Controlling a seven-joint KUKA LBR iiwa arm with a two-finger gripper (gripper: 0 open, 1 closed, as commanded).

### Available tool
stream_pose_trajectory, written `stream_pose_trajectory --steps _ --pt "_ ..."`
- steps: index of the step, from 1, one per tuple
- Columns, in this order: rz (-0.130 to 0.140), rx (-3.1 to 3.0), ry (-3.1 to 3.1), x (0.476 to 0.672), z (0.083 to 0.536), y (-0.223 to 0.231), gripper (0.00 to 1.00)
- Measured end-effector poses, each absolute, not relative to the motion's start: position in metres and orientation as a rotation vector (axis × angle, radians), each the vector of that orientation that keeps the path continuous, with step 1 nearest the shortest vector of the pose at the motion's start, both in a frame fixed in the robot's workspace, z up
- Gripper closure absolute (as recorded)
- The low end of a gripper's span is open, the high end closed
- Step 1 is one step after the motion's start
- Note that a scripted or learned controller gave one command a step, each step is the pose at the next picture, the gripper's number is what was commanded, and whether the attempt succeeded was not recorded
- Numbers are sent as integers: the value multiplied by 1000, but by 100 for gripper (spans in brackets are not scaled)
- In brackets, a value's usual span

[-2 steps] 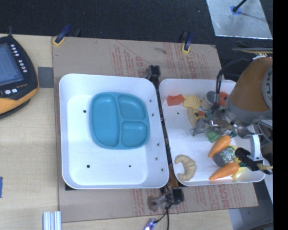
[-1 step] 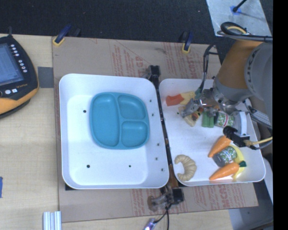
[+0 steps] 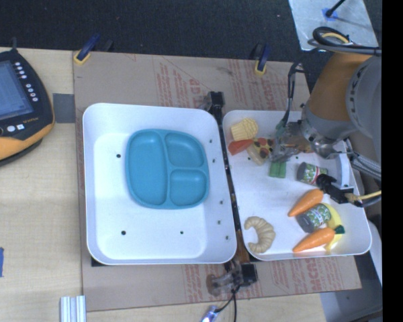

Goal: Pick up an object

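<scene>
My gripper hangs low over the far part of the right bin, under the grey arm with its orange band. Directly below and beside it lie a green block and a small mixed-colour toy. To its left are a yellow corn piece and a red piece. A small jar with a green label lies just right of the gripper. Nearer the front are two orange carrots, a green-labelled bottle and a beige croissant.
The left bin holds a blue divided plate. A black divider with clamps runs between the bins. A teach pendant lies on the bench at far left. Cables hang off the arm near the right bin's right rim.
</scene>
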State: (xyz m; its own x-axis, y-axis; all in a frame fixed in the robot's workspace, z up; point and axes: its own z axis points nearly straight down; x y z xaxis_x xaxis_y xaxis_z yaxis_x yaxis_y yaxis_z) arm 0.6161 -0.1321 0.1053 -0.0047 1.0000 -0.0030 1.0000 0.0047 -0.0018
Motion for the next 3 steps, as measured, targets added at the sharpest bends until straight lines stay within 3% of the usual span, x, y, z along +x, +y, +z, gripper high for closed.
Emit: stream_pose_trajectory --steps 1,2,3 --pt "-6 2216 2226 616 105 -132 0" --pt "-7 2216 2227 616 115 -133 100" --pt "-7 2216 2227 616 115 -133 0"
